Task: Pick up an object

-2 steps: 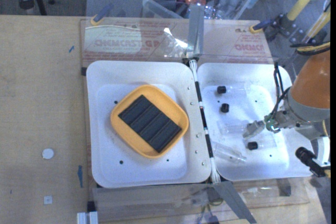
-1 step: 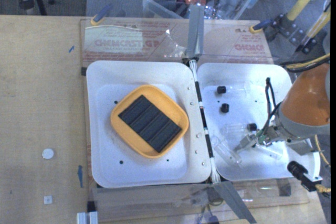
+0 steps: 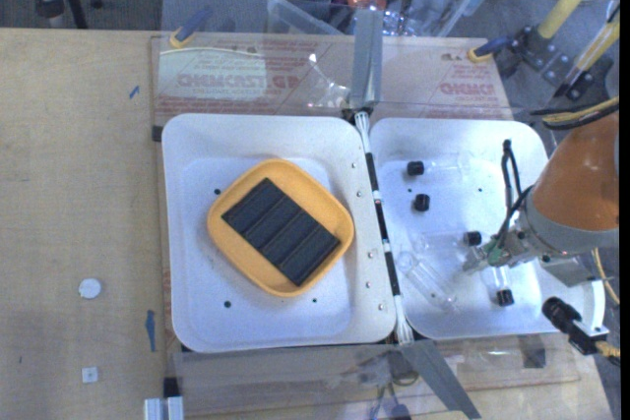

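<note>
Down low in the right bin (image 3: 463, 148), hand (image 3: 484, 256) beside a clear plastic thing (image 3: 425, 272), grip too hidden to tell; far left of it, yellow tray (image 3: 281, 227) in the left bin (image 3: 187, 211).

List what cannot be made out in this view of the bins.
- Gripper: too small and blurred in the camera view to tell finger state or contents.
- Clear objects in the right bin: transparent, shapes unclear.
- Arm: cut off by the right edge.
- Small black pieces: too small to identify.

Wooden bench (image 3: 69, 162) bears two white bins (image 3: 187, 241).
</note>
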`<state>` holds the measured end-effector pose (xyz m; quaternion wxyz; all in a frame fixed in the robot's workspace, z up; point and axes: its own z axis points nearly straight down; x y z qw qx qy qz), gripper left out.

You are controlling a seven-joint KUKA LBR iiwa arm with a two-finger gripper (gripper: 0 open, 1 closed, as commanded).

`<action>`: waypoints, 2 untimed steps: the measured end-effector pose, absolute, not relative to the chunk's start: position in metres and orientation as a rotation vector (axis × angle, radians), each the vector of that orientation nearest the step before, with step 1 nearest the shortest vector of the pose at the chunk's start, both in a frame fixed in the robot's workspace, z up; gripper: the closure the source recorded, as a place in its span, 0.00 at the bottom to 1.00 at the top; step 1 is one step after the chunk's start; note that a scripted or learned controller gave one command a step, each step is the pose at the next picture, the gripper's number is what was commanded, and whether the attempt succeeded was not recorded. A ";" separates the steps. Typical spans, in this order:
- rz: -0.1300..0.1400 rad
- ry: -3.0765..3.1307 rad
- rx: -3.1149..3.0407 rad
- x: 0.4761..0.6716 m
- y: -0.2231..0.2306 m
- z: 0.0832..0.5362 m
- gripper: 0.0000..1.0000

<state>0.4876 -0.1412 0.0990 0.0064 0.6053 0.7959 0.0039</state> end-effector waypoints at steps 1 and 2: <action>0.000 2.441 1.975 0.538 -0.184 0.097 1.00; 0.001 2.679 1.642 0.480 -0.224 0.110 1.00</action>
